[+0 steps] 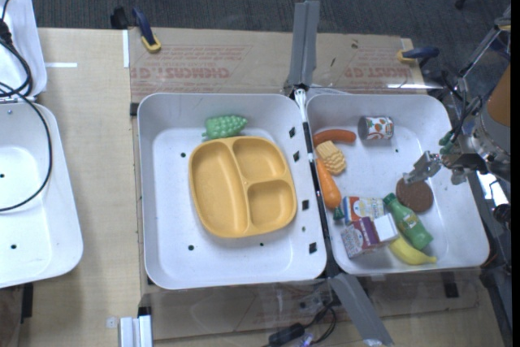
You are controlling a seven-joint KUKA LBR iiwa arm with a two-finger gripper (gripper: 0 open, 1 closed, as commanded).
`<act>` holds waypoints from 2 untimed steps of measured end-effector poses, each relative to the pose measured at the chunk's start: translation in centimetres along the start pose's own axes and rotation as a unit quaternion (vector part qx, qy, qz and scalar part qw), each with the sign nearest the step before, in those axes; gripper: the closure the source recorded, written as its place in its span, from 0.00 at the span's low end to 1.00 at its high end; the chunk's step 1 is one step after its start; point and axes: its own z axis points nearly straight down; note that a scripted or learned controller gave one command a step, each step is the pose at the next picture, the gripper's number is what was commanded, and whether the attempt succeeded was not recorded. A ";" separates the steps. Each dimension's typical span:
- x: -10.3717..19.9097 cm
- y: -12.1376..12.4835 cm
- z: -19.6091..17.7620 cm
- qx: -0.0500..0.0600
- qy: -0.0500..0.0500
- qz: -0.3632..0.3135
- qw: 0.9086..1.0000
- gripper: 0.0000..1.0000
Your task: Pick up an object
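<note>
The pincer (424, 168) is seen low over the right-hand shallow white bin (443, 111), reaching in from the right edge, just above a round brown cookie-like disc (415, 196). Whether it is spread or pressed together cannot be told at this size; nothing is seen pinched in it.

The likely objects for picking are crowded along that bin's left and front parts: a red sausage (335, 136), a yellow ridged corn piece (330, 157), an orange carrot (328, 188), a small printed can (376, 127), two small cartons (366, 222), a green bottle (409, 223) and a yellow banana (412, 253). The disc lies slightly apart from these, which is judged to make it the easiest target.

In the left bin (158, 175), a yellow divided plastic plate (242, 186) lies flat, with a green bunch of toy grapes (224, 125) touching its far rim. Both bins rest on the wooden surface (89, 77).
</note>
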 end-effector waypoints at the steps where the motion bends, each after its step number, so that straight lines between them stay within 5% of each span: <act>1: -3.0 0.1 11.4 -0.002 0.000 -0.064 0.998 0.00; 2: -3.1 0.1 10.7 -0.001 0.000 -0.062 0.998 1.00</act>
